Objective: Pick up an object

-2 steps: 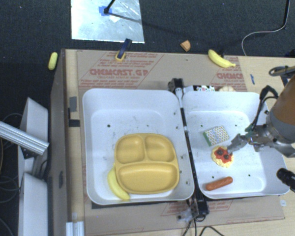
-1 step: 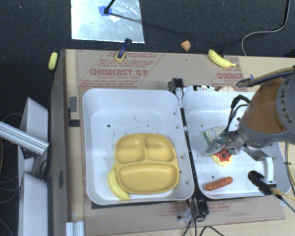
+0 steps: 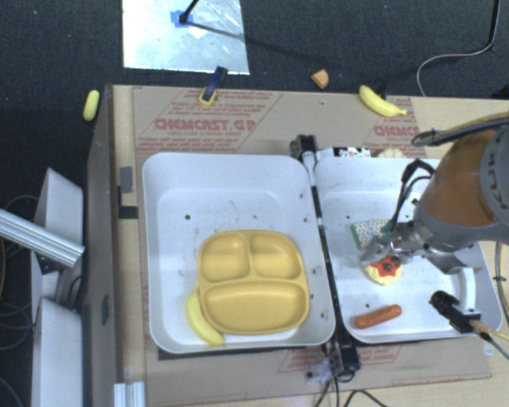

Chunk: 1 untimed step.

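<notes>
My gripper (image 3: 388, 249) is down in the right bin (image 3: 348, 189), near its middle. Right under its tip lies a small yellow and red toy (image 3: 384, 270); the tip is at or touching the toy's upper edge. A green speckled flat piece (image 3: 367, 229) lies just left of the gripper. An orange-red sausage (image 3: 378, 315) rests by the bin's front wall. The grey arm with its orange band (image 3: 458, 189) comes in from the right and covers that side of the bin.
The left bin (image 3: 178, 185) holds a yellow divided plate (image 3: 253, 280) with a banana (image 3: 201, 319) at its front left. On the bench behind the bins lie another banana (image 3: 380, 101) and a small orange piece (image 3: 321, 78).
</notes>
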### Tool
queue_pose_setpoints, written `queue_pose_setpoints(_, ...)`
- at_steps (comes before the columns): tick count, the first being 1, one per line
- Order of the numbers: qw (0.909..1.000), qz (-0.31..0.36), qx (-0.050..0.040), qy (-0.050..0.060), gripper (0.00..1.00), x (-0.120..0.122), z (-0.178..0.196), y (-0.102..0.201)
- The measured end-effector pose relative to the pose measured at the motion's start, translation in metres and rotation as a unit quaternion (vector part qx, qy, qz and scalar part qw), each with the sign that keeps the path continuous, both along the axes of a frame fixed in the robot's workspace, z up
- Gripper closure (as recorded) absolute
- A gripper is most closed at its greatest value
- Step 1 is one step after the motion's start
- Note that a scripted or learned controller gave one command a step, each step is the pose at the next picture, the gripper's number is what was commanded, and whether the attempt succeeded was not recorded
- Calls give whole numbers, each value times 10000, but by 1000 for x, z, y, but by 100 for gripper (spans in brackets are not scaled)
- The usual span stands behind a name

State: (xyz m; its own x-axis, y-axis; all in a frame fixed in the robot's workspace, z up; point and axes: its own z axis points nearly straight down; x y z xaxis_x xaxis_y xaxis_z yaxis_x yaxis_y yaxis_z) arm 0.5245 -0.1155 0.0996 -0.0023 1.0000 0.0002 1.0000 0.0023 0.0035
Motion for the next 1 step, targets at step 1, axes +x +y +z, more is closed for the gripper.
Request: queue_pose_setpoints(1,10000,9,4,-1,100,16,86,67)
